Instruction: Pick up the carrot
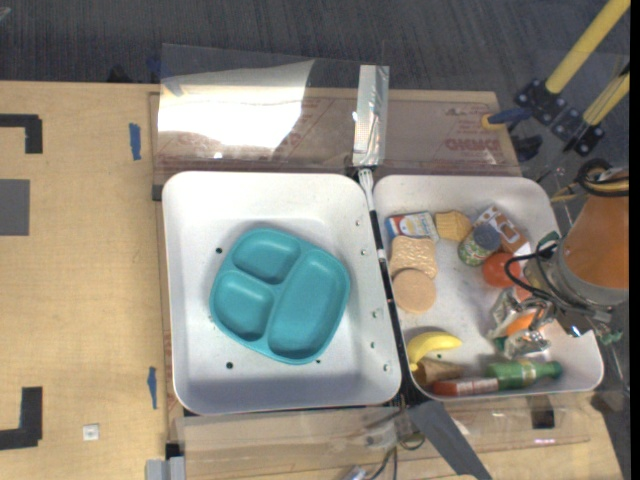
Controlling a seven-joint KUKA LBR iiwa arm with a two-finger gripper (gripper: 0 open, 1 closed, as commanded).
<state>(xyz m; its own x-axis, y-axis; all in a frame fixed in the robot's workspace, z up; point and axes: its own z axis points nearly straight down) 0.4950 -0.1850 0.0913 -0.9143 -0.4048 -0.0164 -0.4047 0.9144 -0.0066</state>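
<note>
the carrot (519, 320) is right there, a small orange piece low in the right bin (455, 186), and the claw (522, 325) is right on top of it. the metal fingers crowd around the orange, but whether they are apart, together or actually clamped on the carrot, i cannot tell from this angle. the arm (603, 248) comes in from the right, its orange band sitting just up and to the right of the claw.

working outward now: just below the claw lies a green bottle (524, 372) on its side, with a red-and-brown piece (452, 385) running on from its left end along the bin's near wall. to the lower left of the claw, a banana (434, 345). above the claw, close by, a red tomato (498, 269), and above that a grey-blue round item (487, 238) beside a green one (470, 251). well to the left of the claw, 2 tan round crackers or cookies (414, 273) sit stacked against the divider, with a small blue-and-white packet (413, 226) and a yellow chunk (452, 226) above them.

further left again, across the divider, the left bin (190, 208) carries a teal plate with 3 compartments (280, 293), well apart from the claw.
</note>
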